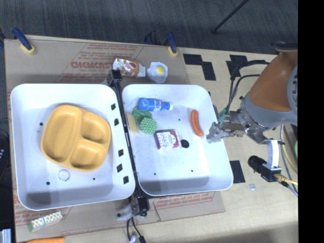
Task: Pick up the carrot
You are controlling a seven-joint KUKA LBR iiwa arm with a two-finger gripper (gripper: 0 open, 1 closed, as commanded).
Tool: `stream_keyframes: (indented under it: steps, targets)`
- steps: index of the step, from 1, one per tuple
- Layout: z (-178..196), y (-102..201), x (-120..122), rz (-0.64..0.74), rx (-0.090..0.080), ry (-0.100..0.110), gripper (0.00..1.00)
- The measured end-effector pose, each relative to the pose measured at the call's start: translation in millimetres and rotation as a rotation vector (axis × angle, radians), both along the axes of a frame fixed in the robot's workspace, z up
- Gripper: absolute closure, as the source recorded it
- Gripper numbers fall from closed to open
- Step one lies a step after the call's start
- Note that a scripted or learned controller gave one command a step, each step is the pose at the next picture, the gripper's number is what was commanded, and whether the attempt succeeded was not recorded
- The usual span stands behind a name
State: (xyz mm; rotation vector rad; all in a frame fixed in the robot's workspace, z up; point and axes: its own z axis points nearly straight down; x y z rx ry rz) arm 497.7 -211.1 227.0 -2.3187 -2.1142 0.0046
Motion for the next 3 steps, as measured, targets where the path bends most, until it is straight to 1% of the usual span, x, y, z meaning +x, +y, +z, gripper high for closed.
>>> stream_keyframes:
  steps: [1, 2, 3]
  targets:
    - [55, 4, -21, 0.317, -0.001, -0.004, 1.00]
    - [150, 0, -8, 0.722, -0.002, -0.005, 1.00]
    - [21, 0, -22, 0.656, 0.003, -0.001, 1.00]
